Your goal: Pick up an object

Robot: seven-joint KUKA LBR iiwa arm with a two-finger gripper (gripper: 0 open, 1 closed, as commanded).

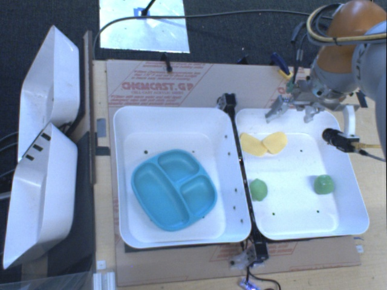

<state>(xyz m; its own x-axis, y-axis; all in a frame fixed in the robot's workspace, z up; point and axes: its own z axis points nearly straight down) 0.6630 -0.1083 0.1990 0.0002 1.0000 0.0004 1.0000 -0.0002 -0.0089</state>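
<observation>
My gripper (293, 111) hangs over the far edge of the right bin (302, 222), its two fingers spread apart with nothing between them. Just in front of it, near the bin's back left, two yellow pieces (263, 143) lie touching each other. A green ball (259, 190) rests by the bin's left wall, and a second green object (324, 184) sits toward the right side. The gripper is above and behind all of them and touches none.
The left bin (139, 125) holds a blue divided plate (174, 188). A black clamp (228, 101) joins the bins at the back. Spare white bins (42, 150) are stacked at the far left. Cables and a black fitting (335, 138) hang off the wrist at right.
</observation>
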